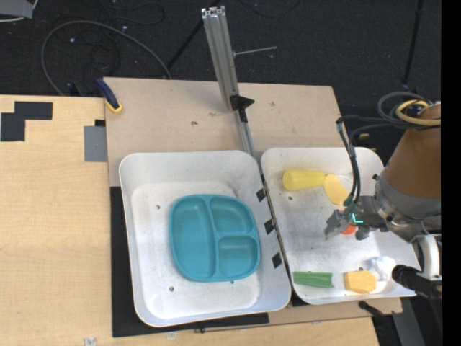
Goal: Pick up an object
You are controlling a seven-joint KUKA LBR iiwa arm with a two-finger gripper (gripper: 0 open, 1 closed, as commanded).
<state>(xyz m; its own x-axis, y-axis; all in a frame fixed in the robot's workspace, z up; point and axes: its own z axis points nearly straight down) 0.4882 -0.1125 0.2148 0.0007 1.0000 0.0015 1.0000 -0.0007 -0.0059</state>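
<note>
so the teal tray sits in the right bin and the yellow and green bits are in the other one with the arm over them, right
Not quite. The camera view shows the teal tray in the left bin, not the right. The rest holds: the yellow pieces and the green piece lie in the other bin, and the arm hangs over it.

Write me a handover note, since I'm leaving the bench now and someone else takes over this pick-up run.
Gripper: low over the right bin, mid-bin; nothing visible between its fingers, and I cannot tell if it is open or shut.
Right bin: yellow object at the far side, green piece and yellow-orange block by the near rim.
Left bin: teal divided tray.
Done: no pick visible.
Left: grasp one object and lift it.
</note>
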